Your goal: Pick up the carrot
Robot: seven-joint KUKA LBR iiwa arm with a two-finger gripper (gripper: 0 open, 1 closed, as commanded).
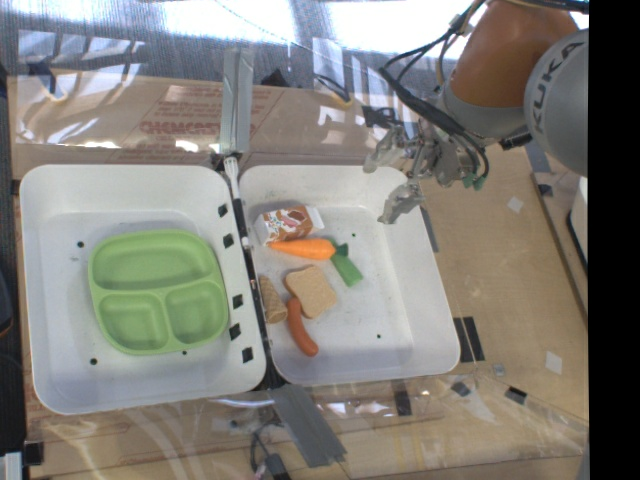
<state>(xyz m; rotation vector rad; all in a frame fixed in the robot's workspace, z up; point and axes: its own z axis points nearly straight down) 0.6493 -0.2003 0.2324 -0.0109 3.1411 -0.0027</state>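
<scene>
From my seat the pick has not begun: the carrot (304, 249) lies untouched on the floor of the right bin (400, 313), orange body pointing toward the divider and its green top (346, 267) angled down to the right. Everything is left to do, as I judge it: the approach, the descent, the closing and the lift.

The gripper (400, 206) hangs over the upper right part of that same bin, above the floor, with the grey arm (560, 78) and its orange band (500, 53) reaching in from the right. Nothing sits between the fingers that I can see, but the tip is small and cluttered with cables, so whether they are spread or closed I cannot tell.

The carrot lies to the left of the gripper and lower in the picture, near but clearly apart. It is crowded: a small snack packet (284, 224) touches or nearly touches it from above, a slice of bread (311, 290) lies just below, and a sausage (302, 329) and a brown wafer-like piece (272, 299) sit further down by the divider. The green divided plate (157, 290) rests in the left bin (60, 218), well out of the way.

I expect the move to need a shift left and a careful drop, since the packet could be caught along with the carrot.
</scene>
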